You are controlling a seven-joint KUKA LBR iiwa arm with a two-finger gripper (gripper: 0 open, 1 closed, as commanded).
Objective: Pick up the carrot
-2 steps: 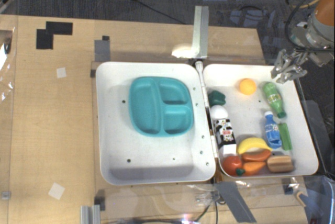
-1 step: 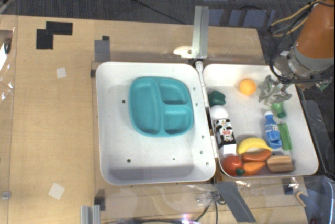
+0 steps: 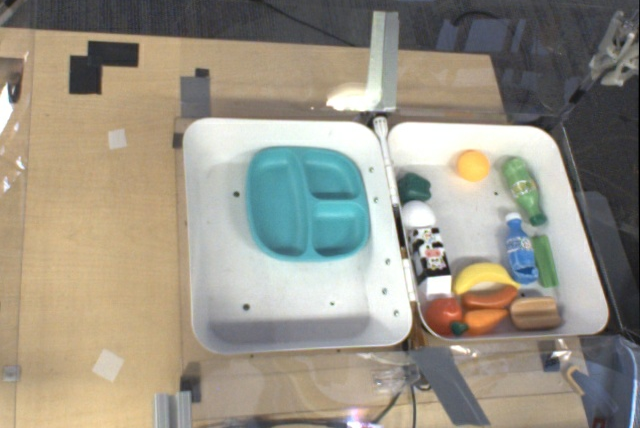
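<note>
carrot (image 3: 484,320) lower right bin (image 3: 570,176), by front wall, wedged btwn tomato (image 3: 443,315) & bread (image 3: 534,313), banana (image 3: 484,277) above | open room upper-centre | tool (image 3: 618,51) upper-right frame, state can't tell

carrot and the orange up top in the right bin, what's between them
In the camera view, the banana lies just above the carrot, with a hot dog tucked between them. From the banana up to the orange the bin floor is bare.

Bench (image 3: 100,246) matt pale wood; bins (image 3: 210,246) smooth white plastic; carrot (image 3: 484,320) glossy.
</note>
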